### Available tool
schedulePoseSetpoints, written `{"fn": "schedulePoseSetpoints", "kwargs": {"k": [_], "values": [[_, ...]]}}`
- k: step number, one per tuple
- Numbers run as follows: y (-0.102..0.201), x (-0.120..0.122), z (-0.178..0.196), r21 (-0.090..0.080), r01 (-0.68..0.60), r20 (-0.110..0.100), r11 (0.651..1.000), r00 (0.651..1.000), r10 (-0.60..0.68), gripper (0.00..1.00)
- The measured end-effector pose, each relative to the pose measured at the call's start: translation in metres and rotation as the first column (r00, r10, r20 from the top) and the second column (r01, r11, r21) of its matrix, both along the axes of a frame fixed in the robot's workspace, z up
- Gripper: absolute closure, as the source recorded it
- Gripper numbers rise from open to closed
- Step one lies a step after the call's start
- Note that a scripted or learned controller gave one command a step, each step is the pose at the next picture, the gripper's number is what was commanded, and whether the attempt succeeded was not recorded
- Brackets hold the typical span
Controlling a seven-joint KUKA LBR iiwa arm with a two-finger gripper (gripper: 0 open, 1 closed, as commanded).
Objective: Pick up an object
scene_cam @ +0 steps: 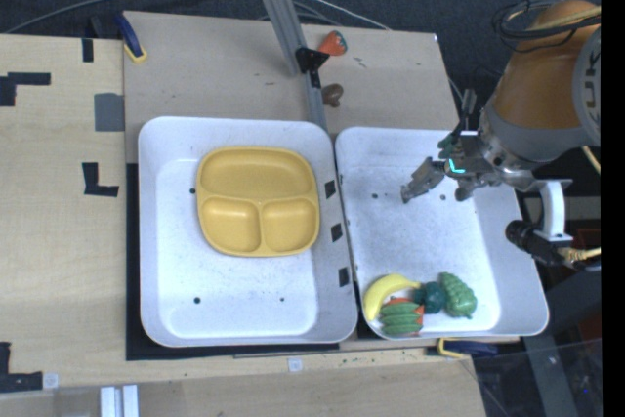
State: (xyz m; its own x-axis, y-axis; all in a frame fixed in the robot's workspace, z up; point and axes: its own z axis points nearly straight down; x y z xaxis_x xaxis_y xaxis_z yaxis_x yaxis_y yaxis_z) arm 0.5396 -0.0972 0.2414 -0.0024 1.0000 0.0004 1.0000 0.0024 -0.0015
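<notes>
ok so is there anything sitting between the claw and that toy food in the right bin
Nothing visible. The claw hangs over bare floor of the right bin, and the banana and green toys lie in its near corner.

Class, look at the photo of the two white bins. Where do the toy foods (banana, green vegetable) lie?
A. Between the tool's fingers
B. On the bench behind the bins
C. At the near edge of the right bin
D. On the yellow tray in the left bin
C: the banana and green vegetable are clustered at the right bin's near edge, apart from the tool and the yellow tray.
</notes>
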Motion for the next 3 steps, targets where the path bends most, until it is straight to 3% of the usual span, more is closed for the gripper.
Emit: {"fn": "schedulePoseSetpoints", "kwargs": {"k": [1, 2, 3], "values": [[-0.01, -0.003, -0.057, 0.0, 0.002, -0.006, 1.0, 1.0, -0.002, 0.0], [-0.001, -0.01, -0.107, 0.001, 0.0, -0.007, 1.0, 1.0, 0.0, 0.0], [-0.001, -0.01, -0.153, -0.002, 0.001, 0.001, 1.0, 1.0, -0.001, 0.0]]}}
